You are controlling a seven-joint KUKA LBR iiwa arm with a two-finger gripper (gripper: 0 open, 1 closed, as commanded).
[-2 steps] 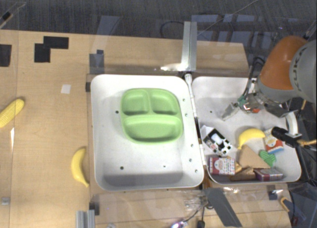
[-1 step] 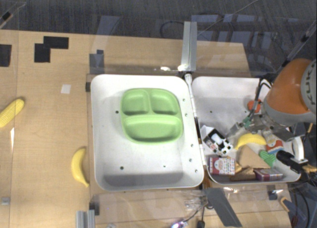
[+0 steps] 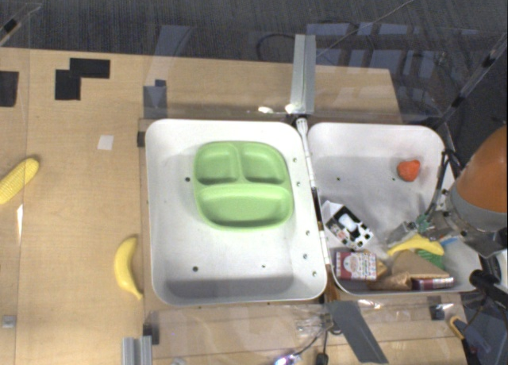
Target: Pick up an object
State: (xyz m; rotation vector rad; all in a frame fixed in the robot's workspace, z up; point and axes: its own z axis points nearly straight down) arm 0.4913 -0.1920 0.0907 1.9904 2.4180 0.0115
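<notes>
**Arm at the right bin, over a yellow banana**

At the far left of the bench (image 3: 71,220) lies a yellow ear of corn (image 3: 17,180), half cut off by the picture's edge. Nearer the bins, a second banana (image 3: 127,267) rests on the wood just beside the left bin's outer wall.

The left bin (image 3: 167,276) holds a green divided plate (image 3: 240,184), with two small compartments at the back and one long one at the front. The plate sits toward the back middle of the bin.

The right bin (image 3: 357,149) holds the clutter. A small orange fruit (image 3: 409,170) sits alone toward the back right. Along the near left side lie a black-and-white toy (image 3: 349,227) and, in front of it, a red box (image 3: 355,265). A yellow banana (image 3: 414,246) lies near the front right, with a dark red tube (image 3: 432,282) just in front of it at the bin's front wall.

The arm (image 3: 484,185), with its orange band, enters from the right. Its gripper (image 3: 425,224) is just above the banana in the right bin; whether it is apart or together, I cannot tell.
</notes>
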